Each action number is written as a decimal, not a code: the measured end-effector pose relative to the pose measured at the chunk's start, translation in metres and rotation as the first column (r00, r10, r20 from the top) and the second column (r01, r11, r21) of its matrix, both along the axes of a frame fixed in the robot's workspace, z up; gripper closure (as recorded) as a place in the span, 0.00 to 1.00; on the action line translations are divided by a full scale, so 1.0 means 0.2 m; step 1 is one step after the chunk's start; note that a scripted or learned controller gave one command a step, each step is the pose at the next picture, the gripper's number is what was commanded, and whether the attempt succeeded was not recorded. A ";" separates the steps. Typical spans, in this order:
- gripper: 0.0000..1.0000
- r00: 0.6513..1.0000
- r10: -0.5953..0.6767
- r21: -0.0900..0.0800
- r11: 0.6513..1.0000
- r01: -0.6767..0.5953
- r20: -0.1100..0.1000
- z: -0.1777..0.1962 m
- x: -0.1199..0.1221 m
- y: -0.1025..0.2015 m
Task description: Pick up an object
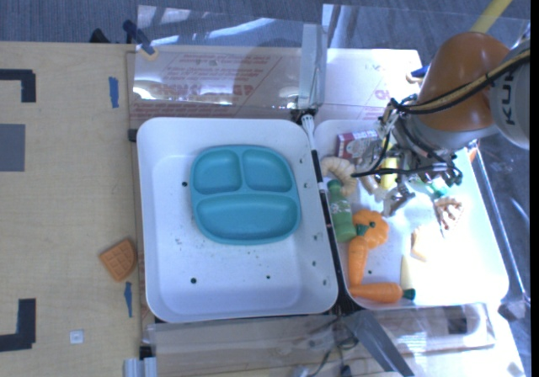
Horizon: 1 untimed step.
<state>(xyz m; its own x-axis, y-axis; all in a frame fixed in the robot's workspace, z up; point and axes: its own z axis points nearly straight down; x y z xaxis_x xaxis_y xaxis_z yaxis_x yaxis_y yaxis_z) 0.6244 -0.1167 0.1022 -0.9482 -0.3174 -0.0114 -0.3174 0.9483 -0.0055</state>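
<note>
Two white bins (168, 283) sit side by side; the end effector (402, 197), grip unclear, hovers above an orange carrot (376, 291).

The arm (497, 106) has a rounded orange band above the wrist and a grey shell beyond it bearing part of a dark printed letter. Black cables loop across the orange band. Below sits a cluttered dark metal wrist assembly with thin wires.

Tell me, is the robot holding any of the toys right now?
It cannot be told. The tool hangs low in the right bin, above the toy food near the orange carrot, but wires hide whether anything is between its tips.
</note>
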 end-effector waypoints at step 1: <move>0.00 0.983 -0.182 0.004 0.983 0.182 -0.002 -0.07 0.00 -0.04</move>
<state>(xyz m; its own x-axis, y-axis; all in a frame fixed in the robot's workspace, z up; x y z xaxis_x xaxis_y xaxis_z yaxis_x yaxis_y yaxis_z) 0.6247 -0.1247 0.0888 -0.9901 -0.1398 -0.0106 -0.1397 0.9902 -0.0015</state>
